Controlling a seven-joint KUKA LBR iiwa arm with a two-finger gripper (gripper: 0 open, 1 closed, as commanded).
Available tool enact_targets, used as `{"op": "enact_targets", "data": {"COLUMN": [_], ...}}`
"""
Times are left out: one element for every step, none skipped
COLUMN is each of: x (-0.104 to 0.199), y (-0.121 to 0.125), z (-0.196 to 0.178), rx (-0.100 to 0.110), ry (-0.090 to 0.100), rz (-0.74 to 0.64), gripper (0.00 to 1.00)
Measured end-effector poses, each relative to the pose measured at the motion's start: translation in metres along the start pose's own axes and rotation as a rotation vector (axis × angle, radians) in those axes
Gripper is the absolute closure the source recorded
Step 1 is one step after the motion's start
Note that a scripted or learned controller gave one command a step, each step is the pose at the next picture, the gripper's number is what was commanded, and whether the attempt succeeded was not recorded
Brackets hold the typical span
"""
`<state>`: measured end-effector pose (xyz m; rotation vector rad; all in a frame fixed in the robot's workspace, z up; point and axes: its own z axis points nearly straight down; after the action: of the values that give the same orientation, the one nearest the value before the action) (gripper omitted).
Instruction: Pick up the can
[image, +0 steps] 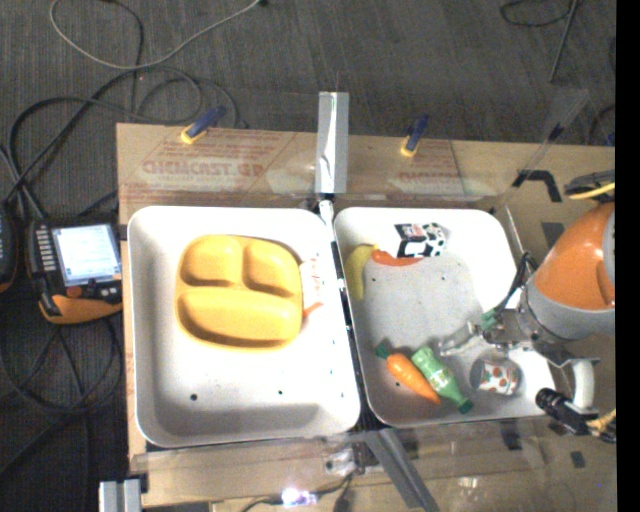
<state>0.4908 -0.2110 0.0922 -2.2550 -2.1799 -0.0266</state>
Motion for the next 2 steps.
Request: {"op": "enact_targets", "data": {"x": [0.0000, 0.0001], "y": [0.0001, -0.0001], "z": [0.0001, 0.0003], "rx": [0.000, 0.000], "ry": [0.000, -0.001], "rz": [-0.003, -0.016], "gripper": [0.00, 0.00]}}
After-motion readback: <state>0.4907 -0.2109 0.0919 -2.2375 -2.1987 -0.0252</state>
